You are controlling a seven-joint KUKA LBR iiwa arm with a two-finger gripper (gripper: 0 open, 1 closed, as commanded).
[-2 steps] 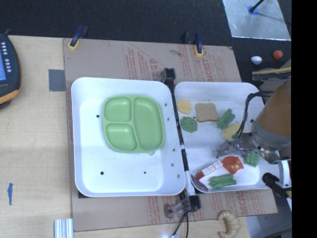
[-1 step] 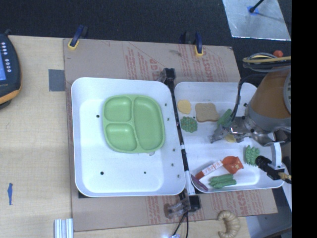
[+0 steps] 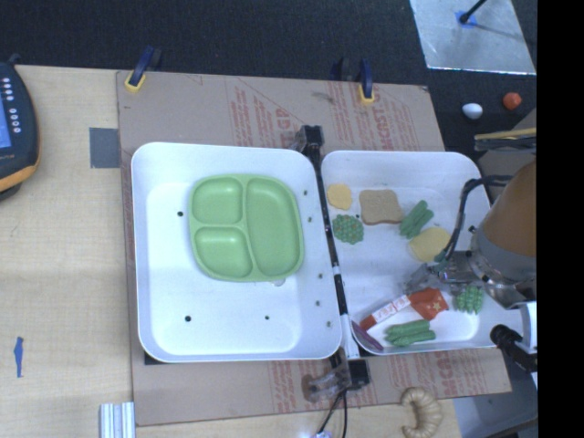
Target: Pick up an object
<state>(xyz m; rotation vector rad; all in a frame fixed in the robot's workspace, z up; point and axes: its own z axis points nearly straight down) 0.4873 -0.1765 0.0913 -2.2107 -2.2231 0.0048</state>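
In the left bin [image 3: 164, 245] I see a green divided plate [image 3: 246, 226]. The right bin [image 3: 401, 164] holds the small food pieces: a yellow chip [image 3: 339, 195], a brown bread slice [image 3: 380, 206], green vegetables [image 3: 416, 218], and a red-white packet [image 3: 406, 308] near its front wall. My claw [image 3: 444, 272] is low over the right side of this bin, just beside the packet; I cannot tell how it stands.

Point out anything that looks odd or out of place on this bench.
A beige curled object lies on the bench below the right bin, apart from the toy food inside it. The green divided plate sits slightly askew in the left bin. Nothing looks spilled or broken.
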